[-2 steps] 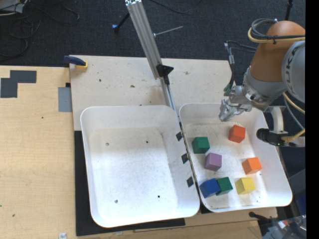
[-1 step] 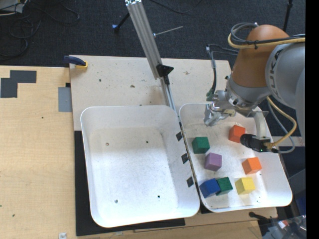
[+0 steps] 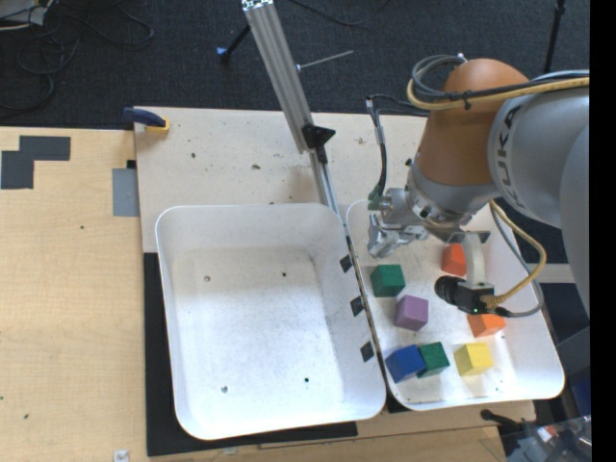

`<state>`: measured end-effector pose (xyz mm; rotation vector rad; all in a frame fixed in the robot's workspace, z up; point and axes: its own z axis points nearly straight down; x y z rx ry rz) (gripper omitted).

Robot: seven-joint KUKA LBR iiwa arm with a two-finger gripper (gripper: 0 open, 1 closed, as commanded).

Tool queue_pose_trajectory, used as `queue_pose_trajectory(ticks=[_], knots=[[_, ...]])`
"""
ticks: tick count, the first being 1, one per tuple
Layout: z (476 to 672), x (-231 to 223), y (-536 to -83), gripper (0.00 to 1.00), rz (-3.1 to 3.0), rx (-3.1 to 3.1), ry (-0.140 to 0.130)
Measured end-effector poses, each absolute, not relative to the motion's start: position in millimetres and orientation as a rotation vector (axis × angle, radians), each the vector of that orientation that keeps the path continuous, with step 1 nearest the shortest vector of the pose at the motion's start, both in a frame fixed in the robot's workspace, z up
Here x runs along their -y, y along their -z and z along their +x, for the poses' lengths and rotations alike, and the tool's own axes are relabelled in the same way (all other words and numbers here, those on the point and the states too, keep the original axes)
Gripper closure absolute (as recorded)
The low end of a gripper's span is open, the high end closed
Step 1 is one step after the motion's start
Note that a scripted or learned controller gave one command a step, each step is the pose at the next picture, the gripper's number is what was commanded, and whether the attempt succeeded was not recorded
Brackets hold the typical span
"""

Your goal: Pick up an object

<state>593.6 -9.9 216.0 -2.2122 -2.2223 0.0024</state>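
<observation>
Overhead, the arm's pincer hovers in the right bin, just above a green cube. Whether it is spread cannot be told. Nearby purple cube and bin wall could block a clean grasp.

Single fixed camera, mounted above the bench, looking down at a slant. Both white bins in frame: left bin central, right bin toward lower right. Arm enters from the right, close to the lens. Dark floor across the top. Medium distance.
</observation>
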Motion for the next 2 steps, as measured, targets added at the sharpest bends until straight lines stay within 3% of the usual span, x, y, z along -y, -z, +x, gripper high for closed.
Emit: queue_pose_trajectory(ticks=[2], knots=[[549.2, -78, -223, 1.0, -2.213, 2.222, -0.003]])
